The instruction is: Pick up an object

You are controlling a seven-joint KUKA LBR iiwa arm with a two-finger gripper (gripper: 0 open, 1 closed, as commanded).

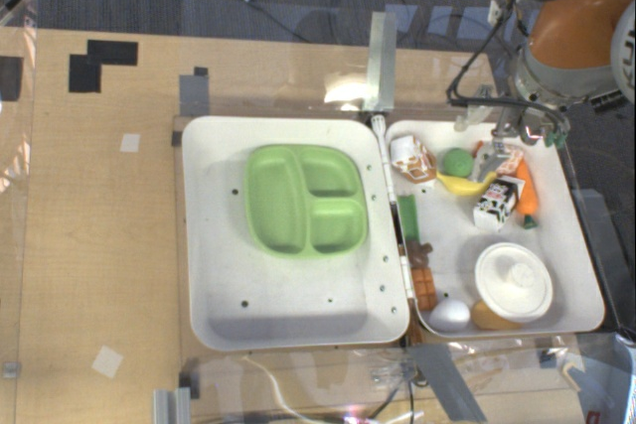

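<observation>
Tool [509,136] hovers at right bin's upper edge, grip unreadable; descend squarely over the banana [465,183].

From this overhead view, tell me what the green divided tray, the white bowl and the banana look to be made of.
Green divided tray: likely moulded plastic, matte, with one even colour and soft rounded ridges between compartments.
White bowl: plastic or glazed ceramic, I cannot tell which; smooth with a slight sheen.
Banana: probably a plastic toy, given its uniform bright yellow, unblemished skin.
</observation>
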